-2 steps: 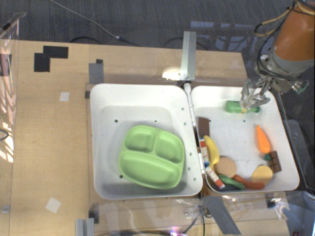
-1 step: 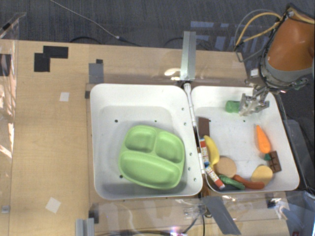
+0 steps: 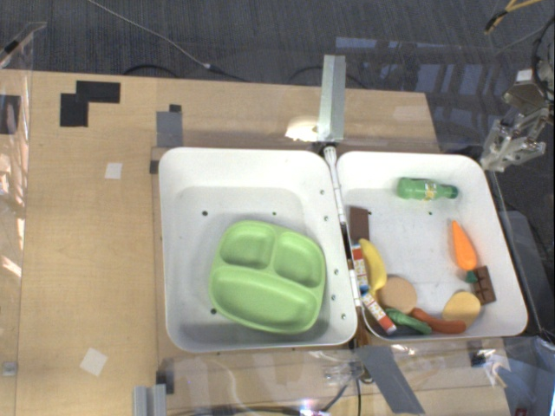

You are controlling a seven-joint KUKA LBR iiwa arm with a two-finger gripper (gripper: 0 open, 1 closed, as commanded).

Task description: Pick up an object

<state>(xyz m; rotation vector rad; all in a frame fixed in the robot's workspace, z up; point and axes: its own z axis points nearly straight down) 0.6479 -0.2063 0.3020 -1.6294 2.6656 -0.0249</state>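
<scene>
The pincer (image 3: pixel 513 141) is hanging beyond the right bin's (image 3: pixel 434 165) far right corner; I cannot tell its state. The small orange plastic carrot (image 3: pixel 465 245) is lying near the right wall, risking a wall collision.

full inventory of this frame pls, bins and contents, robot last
bins: 2, white, side by side on the bench
plate: 1, green, three sections, left bin
bottle: 1, green, lying at the back of the right bin
carrot: 1, orange, right bin near its right wall
banana: 1, yellow, right bin by the divider
chocolate bars: 2, brown, one by the divider, one below the carrot
round bread: 1, tan, front of right bin
sausage: 1, red, front edge
gripper: 1, grey metal, outside the right bin, beyond its back right corner
</scene>
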